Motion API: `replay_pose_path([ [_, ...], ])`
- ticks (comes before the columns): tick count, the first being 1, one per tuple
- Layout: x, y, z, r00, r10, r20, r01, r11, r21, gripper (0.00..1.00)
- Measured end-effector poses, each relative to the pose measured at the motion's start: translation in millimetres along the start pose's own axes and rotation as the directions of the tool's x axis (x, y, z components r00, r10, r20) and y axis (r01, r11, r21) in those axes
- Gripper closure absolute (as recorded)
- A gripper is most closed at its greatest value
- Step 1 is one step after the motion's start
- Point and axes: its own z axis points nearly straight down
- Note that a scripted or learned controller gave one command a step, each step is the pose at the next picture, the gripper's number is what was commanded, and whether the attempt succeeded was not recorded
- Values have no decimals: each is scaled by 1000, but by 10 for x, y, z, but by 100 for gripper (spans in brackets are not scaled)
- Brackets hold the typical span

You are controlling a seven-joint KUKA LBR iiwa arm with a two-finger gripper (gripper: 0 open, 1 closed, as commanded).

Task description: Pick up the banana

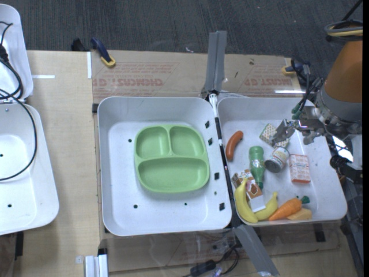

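Crowding the banana: carrot, bottle, small packet.

One fixed camera overlooks both bins obliquely

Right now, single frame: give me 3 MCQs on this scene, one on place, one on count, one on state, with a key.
1. Where does the banana lie?
A. On the green plate
B. In the right bin's near left corner
C. On the bench outside both bins

2. How many compartments does the green plate have?
A. Two
B. Three
C. Five

3. How is the green bottle posed?
A. Lying on its side
B. Standing upright on the plate
C. Lifted clear of the bin by the claw

Key:
1 B: the banana curves along the right bin floor at its near left corner, beside the carrot.
2 B: two small sections sit above one wide one.
3 A: the bottle rests lengthwise on the bin floor, with the claw off to its right.
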Motion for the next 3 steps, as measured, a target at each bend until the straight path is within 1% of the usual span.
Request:
replay_pose_path([
  [1,21,-659,1272,996,89,-1,-89,996,2,0],
  [2,-226,-724,1268,919,-394,-1,394,919,-1,0],
  [3,-230,-717,1179,921,-390,0,390,921,-3,100],
])
